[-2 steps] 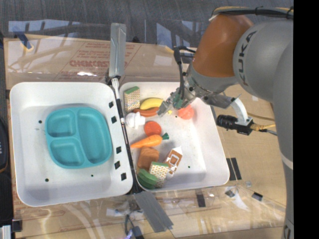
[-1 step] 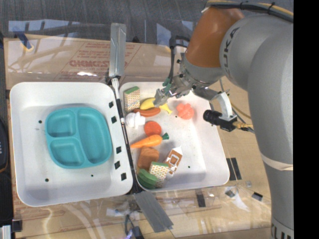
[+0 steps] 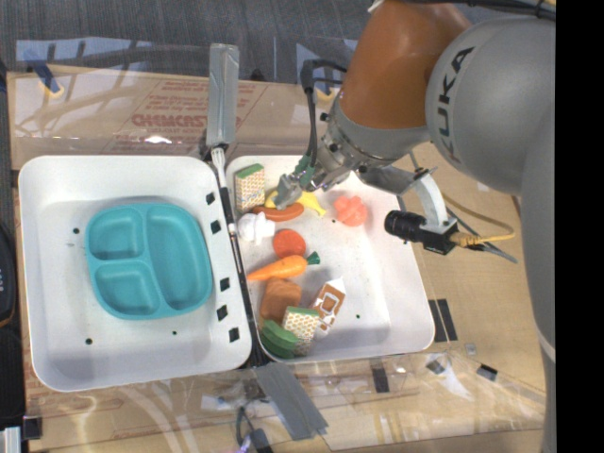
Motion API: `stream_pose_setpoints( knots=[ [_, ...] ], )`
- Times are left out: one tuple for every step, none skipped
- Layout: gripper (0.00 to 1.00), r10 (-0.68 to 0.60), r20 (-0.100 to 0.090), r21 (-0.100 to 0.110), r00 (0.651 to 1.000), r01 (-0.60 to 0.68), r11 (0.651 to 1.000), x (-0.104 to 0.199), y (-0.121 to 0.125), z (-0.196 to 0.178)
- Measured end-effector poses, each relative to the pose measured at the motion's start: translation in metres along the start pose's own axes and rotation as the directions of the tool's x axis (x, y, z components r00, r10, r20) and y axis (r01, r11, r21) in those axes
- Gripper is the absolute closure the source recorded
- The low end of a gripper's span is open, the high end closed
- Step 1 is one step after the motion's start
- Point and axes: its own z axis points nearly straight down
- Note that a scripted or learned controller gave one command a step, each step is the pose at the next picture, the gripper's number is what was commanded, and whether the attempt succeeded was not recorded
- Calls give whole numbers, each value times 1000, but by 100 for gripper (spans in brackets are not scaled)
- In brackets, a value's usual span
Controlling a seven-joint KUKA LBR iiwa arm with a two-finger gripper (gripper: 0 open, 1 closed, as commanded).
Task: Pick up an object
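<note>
Right white bin (image 3: 408, 311), near corner: a dark green rounded toy (image 3: 275, 339) sits right at the front, a small patterned carton (image 3: 302, 327) touching it, a second orange-and-white carton (image 3: 329, 303) just beside.
Just behind those: a brown bread-like block (image 3: 279, 297), and an orange toy carrot with a green tip (image 3: 279, 268) lying across the bin's left half.
Mid bin: a red-orange round toy (image 3: 290, 243), a white knobbly piece (image 3: 251, 227) hard against the divider.
Far part of the bin: a yellow banana toy (image 3: 310, 205) under a red-orange sausage shape (image 3: 282, 212), a green-topped printed box (image 3: 250, 185) standing by the far left corner, a pink-orange ridged ball (image 3: 350, 210) off to the right.
Left white bin (image 3: 42, 281): one teal plastic tray with three compartments (image 3: 147, 257), lying flat in the middle.
Gripper (image 3: 294, 185): down at the far end of the right bin, right over the banana; its tips crowd the toys, and it cannot be told whether they are spread or pinching.
In the way: the grey arm with its orange band (image 3: 406, 55) covers the bin's far right corner; a black cylinder on a bracket (image 3: 408, 225) hangs over the right edge.
</note>
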Motion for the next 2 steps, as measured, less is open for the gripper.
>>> stream_pose_setpoints(
  knots=[
    [100,503,0,9,864,-503,864,-12,-37,106],
    [100,373,-2,8,928,-373,928,-76,-22,188]
  ],
)
